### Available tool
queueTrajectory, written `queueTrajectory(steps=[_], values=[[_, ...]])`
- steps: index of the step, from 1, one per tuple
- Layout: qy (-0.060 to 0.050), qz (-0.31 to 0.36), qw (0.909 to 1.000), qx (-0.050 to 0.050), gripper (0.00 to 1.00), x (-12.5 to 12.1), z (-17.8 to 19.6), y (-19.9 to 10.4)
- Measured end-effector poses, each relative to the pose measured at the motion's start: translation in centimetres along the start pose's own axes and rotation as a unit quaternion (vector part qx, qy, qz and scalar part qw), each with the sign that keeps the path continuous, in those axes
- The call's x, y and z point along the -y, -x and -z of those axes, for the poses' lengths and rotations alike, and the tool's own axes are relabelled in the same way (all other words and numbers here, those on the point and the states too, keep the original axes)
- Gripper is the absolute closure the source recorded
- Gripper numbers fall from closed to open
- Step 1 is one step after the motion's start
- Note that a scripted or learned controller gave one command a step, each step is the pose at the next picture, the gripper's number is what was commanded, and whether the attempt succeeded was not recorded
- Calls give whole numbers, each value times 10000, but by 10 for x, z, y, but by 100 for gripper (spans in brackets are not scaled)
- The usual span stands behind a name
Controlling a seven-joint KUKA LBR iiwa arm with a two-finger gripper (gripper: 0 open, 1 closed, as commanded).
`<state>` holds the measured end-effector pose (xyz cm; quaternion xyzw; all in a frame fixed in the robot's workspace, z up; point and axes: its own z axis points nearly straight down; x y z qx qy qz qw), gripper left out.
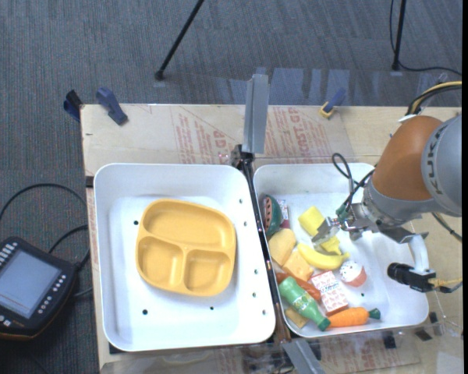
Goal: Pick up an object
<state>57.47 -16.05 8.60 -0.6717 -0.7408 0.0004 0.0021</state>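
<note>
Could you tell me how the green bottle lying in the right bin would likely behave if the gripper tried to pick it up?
The green bottle with the red label lies on its side, so its round body would probably roll if nudged. It looks smooth, so it may slip between the fingers. Neighbours crowd it, notably the orange carrot, and would likely be disturbed.

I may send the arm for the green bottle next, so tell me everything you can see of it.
The green bottle is a small toy, plastic by its look, with a pale label band around its middle. It lies on its side, slanting from upper left to lower right, near the front left of the right bin. It appears intact. The orange carrot lies at its lower end and a red and white packet lies close beside it on the right. The gripper is farther back, apart from it.
</note>
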Motion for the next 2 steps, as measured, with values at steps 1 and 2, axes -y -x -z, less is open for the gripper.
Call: queueTrajectory(steps=[1,2], values=[[2,-38,10000,-10,100,0,10,2],[50,-253,9997,26,100,-12,110,54]])
